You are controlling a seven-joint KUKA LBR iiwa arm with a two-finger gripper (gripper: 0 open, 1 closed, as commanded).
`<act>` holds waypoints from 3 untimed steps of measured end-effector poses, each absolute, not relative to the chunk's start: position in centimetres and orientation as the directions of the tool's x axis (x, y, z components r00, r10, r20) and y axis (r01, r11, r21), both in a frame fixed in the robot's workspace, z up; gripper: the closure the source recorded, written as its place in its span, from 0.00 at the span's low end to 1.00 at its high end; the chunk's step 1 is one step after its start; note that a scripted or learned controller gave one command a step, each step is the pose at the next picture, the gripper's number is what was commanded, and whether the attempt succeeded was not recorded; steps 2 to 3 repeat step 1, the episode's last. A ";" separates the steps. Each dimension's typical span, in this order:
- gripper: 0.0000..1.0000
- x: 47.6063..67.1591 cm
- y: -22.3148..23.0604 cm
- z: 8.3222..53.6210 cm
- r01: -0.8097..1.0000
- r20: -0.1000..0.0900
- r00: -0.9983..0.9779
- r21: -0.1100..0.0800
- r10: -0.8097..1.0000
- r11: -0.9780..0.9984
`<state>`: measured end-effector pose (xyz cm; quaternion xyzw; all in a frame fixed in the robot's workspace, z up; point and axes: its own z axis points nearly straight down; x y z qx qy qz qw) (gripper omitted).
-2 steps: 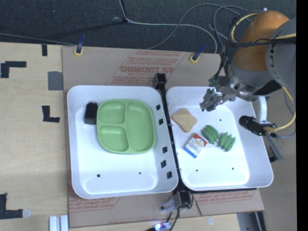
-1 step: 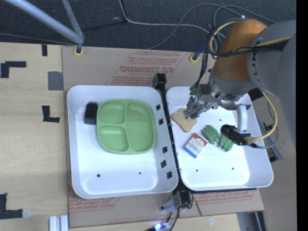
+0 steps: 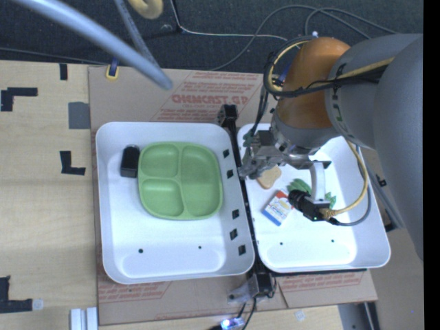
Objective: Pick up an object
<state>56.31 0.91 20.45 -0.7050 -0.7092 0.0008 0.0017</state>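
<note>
Camera view: tool low in right bin, by tan piece; grip state can't tell. Green plate w/ black block in left bin.

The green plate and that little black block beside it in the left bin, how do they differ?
The green plate is far bigger than the black block. The plate is pale green with four compartments; the block is plain and dark. The plate lies near the middle of the left bin, the block at the plate's left edge. Both rest on the bin's floor.
</note>
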 end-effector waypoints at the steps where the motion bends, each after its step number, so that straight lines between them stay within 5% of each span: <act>1: 1.00 53.3 6.2 20.9 1.000 0.001 -0.007 -0.004 1.000 0.007; 3: 1.00 53.3 6.2 20.9 1.000 0.001 -0.007 -0.004 1.000 0.007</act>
